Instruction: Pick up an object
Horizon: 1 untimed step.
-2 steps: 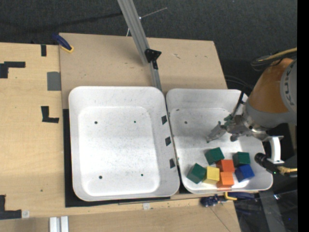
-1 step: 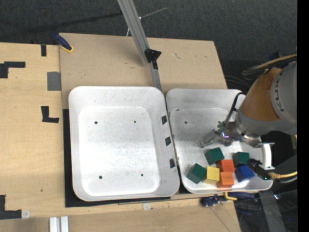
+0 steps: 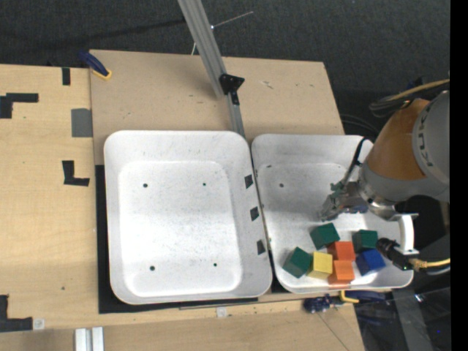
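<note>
So the arm comes in from 3 o'clock, grey with the orange band, and bends down into the right bin. The gripper sits low over the bin floor, roughly mid-bin toward the 3 o'clock wall, just above the pile of blocks. Honestly can't tell how the pincer stands, it's a dark blurry lump from this angle, and I can't see anything between it. All the blocks are bunched in the bin's 5 o'clock corner: a dark green block closest to the gripper, just at its 6 o'clock, another green block at the 9 o'clock end of the pile, a yellow block right beside that one, two orange blocks stacked-looking or touching in the middle, a blue block at 3 o'clock of those, and a third green block just above the blue. They all look like they're touching or nearly so. The left bin sits edge to edge with the right one. A grey bar slants in from 12 o'clock and ends near where the bins meet.
</note>
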Available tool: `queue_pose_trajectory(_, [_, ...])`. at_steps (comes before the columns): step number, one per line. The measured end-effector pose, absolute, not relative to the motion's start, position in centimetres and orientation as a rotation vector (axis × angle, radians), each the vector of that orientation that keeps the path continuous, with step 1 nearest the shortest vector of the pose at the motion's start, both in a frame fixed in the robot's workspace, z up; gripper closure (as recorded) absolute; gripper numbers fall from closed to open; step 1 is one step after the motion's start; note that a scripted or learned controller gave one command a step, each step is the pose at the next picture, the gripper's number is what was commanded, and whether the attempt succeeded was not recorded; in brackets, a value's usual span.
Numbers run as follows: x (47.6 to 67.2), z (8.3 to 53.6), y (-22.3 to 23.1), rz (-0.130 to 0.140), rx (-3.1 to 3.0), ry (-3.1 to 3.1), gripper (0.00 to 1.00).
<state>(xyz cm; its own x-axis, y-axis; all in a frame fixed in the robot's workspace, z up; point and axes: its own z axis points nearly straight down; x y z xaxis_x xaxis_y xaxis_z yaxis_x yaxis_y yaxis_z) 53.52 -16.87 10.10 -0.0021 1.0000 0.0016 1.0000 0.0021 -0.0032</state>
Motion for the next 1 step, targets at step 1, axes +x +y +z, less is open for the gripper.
queue_pose_trajectory(1, [53.14, 14.65, -16.17, -0.003, -2.221, -2.225, 1.00])
